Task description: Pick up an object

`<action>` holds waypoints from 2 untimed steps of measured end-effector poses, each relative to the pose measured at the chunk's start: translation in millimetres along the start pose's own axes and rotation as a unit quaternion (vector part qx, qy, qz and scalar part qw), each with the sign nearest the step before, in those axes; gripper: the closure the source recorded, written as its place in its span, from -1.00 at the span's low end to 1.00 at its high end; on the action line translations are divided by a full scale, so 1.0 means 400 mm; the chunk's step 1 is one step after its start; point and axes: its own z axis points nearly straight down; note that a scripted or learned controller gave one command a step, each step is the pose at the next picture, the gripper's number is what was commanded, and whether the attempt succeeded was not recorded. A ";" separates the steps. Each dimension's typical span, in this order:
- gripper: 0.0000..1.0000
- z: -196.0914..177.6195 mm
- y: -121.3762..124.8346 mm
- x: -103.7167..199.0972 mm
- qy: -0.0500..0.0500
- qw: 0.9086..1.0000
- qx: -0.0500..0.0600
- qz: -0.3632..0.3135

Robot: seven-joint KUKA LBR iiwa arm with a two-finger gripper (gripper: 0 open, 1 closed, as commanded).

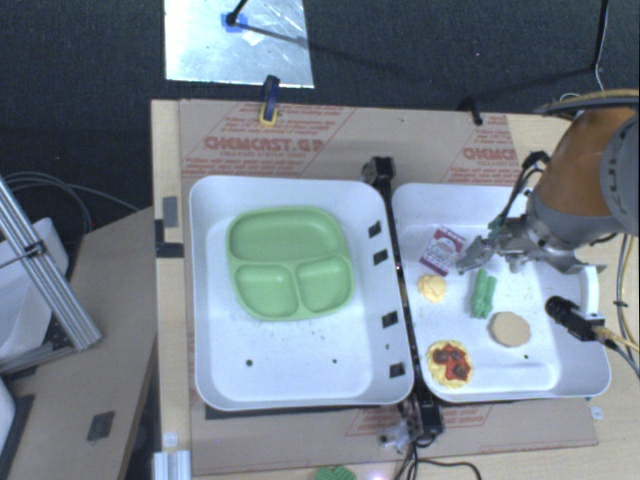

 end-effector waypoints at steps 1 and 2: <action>-1.00 0.090 -0.042 -0.004 0.001 1.000 0.003 0.001; 1.00 0.059 -0.036 -0.004 0.000 1.000 0.000 0.000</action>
